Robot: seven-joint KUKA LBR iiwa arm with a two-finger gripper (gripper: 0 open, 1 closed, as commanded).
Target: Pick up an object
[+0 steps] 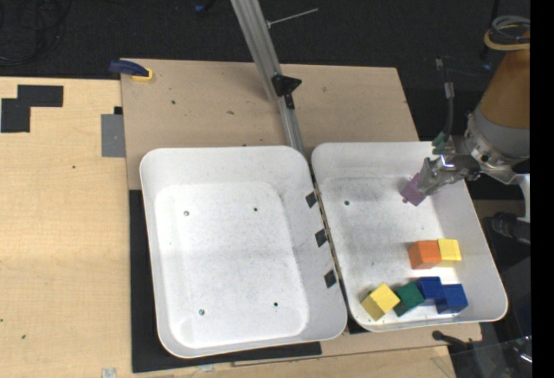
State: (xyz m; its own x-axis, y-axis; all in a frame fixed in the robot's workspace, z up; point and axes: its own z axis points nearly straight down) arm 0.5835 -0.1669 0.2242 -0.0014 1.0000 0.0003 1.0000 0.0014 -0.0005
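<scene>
Resting on a pale wooden bench (260, 104) against a dark, cable-strewn background, two shallow white bins sit side by side, with a metal rail (260, 48) slanting above them. By the right bin's (363, 169) near edge lie an orange block (423, 254), a yellow block (449, 250), another yellow one (379, 301), a green block (409, 296) and a blue block (444, 293). Near that bin's far right corner the gripper (430, 175) is closed on a purple block (415, 189), which hangs tilted between its fingers just above the bin floor, well apart from the other blocks.

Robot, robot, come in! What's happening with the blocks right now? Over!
Gripper over right bin, purple block at its tip; grip unconfirmed. Other blocks clustered at near corner. Nothing in the way.
</scene>
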